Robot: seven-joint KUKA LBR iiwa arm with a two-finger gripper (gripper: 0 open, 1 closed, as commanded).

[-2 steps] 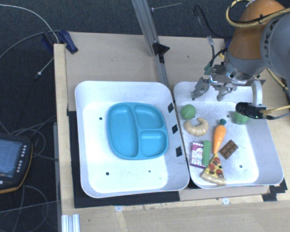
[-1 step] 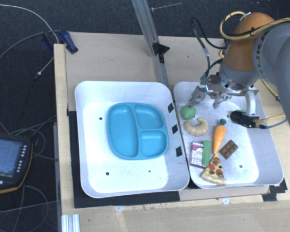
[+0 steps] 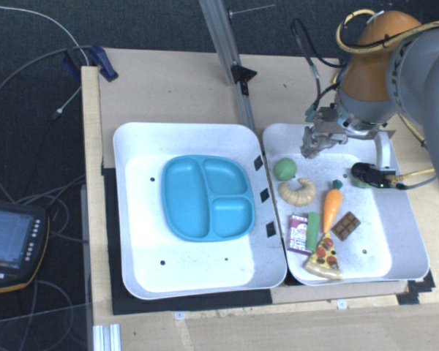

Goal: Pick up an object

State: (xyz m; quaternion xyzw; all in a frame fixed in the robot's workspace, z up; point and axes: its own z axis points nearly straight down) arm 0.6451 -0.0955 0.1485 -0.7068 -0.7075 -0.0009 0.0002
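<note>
Two white bins sit side by side on my bench, the left bin point(image 3: 135, 269) carrying a blue divided plate point(image 3: 207, 197), the right bin point(image 3: 406, 247) holding a scatter of toy food. From my remote seat I can read no brand or lettering anywhere; the small pink-and-green carton point(image 3: 298, 233) bears print too fine to make out.

Near the right bin's left wall lie a green ball point(image 3: 284, 169) and, just below it, a pale curled croissant point(image 3: 298, 191). A toy carrot point(image 3: 331, 208) slants downward beside them, with a brown chocolate piece point(image 3: 345, 226) at its right and a pizza slice point(image 3: 323, 259) near the bin's lower rim. A green stick point(image 3: 313, 223) lies between carton and carrot.

My arm's gripper point(image 3: 313, 146) hangs low over the upper part of the right bin, above and to the right of the green ball and apart from it. Whether it is spread or closed I cannot tell. A slanted metal pole point(image 3: 223, 42) crosses the bench above the bins, and a handheld control pendant point(image 3: 11, 241) rests at far left among cables.
</note>
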